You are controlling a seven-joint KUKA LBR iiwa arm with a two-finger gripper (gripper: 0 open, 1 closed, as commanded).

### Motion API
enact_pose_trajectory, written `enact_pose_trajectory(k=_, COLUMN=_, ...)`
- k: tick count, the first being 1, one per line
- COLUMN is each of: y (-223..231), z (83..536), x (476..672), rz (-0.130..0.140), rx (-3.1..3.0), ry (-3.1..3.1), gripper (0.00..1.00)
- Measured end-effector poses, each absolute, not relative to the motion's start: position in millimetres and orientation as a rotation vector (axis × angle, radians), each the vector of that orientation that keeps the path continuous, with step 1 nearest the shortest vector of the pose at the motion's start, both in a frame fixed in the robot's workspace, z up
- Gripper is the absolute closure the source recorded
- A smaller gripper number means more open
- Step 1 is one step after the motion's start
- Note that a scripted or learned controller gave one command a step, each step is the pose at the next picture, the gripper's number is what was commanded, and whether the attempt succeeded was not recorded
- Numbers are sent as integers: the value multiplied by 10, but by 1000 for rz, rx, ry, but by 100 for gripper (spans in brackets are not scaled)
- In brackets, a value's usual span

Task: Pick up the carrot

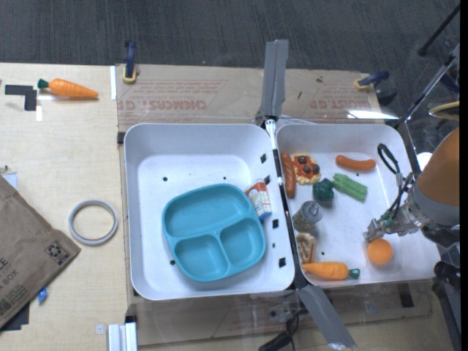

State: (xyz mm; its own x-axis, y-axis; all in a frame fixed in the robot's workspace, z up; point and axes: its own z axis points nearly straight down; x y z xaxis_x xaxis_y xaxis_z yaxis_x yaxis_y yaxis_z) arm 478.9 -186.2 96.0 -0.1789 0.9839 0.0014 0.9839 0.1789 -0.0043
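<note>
Carrot (326,270) lying along near wall of right bin (409,278), gripper (379,229) low in that bin, just above orange ball (379,251), up-right of carrot, finger state cannot be told.
</note>
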Motion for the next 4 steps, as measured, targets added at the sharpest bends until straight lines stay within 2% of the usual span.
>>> enact_pose_trajectory(k=1, y=-1442, z=927, x=4862, rz=7, rx=-2737, ry=-1535, gripper=100)
enact_pose_trajectory(k=2, y=-1478, z=888, x=4778, rz=5, rx=-2621, ry=-1725, gripper=100)
enact_pose_trajectory(k=3, y=-1476, z=885, x=4776, rz=6, rx=-2621, ry=-1724, gripper=0)
enact_pose_trajectory(k=4, y=-1495, z=1084, x=4959, rz=9, rx=-2685, ry=-1623, gripper=0)
